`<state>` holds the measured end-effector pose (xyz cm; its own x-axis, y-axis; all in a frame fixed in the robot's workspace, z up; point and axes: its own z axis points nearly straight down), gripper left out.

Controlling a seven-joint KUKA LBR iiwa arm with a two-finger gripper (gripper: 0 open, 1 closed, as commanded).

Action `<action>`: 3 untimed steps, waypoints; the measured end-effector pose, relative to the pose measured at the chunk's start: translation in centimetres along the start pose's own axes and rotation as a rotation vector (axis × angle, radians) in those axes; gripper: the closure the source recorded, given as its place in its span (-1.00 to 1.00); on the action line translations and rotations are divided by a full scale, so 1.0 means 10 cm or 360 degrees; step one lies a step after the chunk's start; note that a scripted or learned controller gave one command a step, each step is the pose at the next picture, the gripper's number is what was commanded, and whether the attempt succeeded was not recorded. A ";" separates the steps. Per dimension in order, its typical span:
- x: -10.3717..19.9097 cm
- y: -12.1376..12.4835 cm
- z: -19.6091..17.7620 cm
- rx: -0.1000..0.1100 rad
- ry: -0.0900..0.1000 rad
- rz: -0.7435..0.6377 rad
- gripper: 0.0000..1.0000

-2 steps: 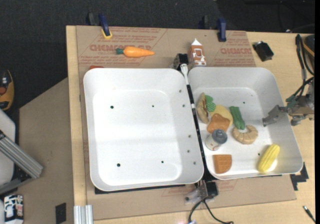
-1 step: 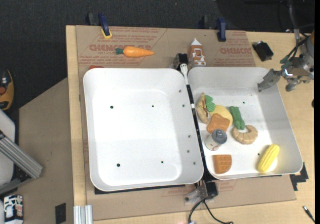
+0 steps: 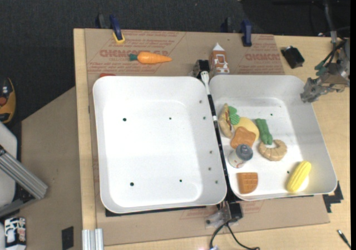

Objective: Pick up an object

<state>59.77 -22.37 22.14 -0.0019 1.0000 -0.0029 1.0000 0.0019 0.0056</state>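
While you watch from above, read each line outward from the tool:
Tool (image 3: pixel 312 92): you see it at the right bin's (image 3: pixel 295 86) upper right rim, nothing visibly between its fingers; you cannot tell whether they are spread or pressed together.
Corn cob (image 3: pixel 298 176): in the right bin, well below the tool, near the lower right corner.
Bagel (image 3: pixel 273 150): below and left of the tool, touching a green piece (image 3: pixel 263 131).
Food cluster (image 3: pixel 238 129): further left, against the bin's inner wall.
Orange waffle (image 3: pixel 247 182): lower left, apart from the cluster.
Left bin (image 3: pixel 150 143): far left of the tool.
Carrot (image 3: pixel 150 58): on the bench (image 3: pixel 89 65), up and far left.
Small carton (image 3: pixel 219 59): on the bench, up and left.
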 end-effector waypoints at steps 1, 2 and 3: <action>0.86 -0.17 -0.07 0.0012 0.0012 -0.0009 1.00; 0.90 -0.71 1.39 0.0010 0.0005 0.0007 1.00; 0.83 -0.67 1.36 0.0006 0.0003 0.0003 1.00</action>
<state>53.11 -14.16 8.46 0.0001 1.0000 -0.0013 1.0000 -0.0001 0.0018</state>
